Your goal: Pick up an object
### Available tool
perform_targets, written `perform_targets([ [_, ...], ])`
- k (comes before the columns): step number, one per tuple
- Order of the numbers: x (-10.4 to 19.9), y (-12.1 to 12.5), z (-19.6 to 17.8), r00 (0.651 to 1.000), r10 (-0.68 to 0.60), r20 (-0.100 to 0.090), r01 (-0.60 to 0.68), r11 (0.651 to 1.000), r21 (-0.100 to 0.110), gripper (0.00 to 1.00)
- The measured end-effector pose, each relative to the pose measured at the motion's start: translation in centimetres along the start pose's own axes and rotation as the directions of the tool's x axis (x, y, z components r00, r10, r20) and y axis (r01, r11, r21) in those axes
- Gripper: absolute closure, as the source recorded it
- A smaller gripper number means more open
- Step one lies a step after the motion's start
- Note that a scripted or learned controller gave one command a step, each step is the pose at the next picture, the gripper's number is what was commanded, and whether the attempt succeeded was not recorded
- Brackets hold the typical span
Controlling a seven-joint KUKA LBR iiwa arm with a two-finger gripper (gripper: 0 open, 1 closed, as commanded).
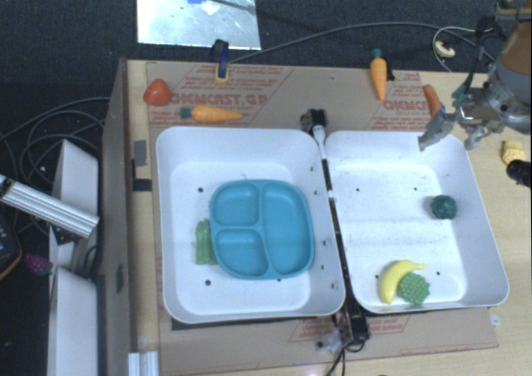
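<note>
- While gripper (455, 132) hovers w/ fingers spread, holding nothing, at right bin (474, 191) back-right corner:
- banana (392, 277), green obj (414, 287) touching, near front edge.

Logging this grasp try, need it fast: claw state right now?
Claw: open, holding nothing, over the far right corner of the right bin.

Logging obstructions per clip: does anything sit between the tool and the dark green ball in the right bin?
Nothing visible does. The tool is at the right bin's far right corner, and only bare bin floor lies between it and the green ball. The banana and green bumpy piece lie nearer the front edge.
</note>
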State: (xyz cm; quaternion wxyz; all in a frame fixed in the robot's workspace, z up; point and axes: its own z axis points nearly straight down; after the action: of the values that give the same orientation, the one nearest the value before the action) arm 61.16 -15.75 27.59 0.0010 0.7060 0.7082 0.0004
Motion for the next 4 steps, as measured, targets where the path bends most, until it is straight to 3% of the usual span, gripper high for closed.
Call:
perform_targets([
  [1, -4.8, -3.8, 8.1, 1.0, 0.002, 0.001, -0.002, 1.0, 0.002, 0.0],
  [2, -4.8, -2.5, 19.0, 1.0, 0.002, -0.001, -0.002, 1.0, 0.002, 0.0],
  [3, -1.2, -7.1, 18.1, 1.0, 0.002, -0.001, -0.002, 1.0, 0.001, 0.0],
  [4, -1.2, -7.0, 17.1, 1.0, 0.001, 0.0, -0.001, 1.0, -0.001, 1.0],
])
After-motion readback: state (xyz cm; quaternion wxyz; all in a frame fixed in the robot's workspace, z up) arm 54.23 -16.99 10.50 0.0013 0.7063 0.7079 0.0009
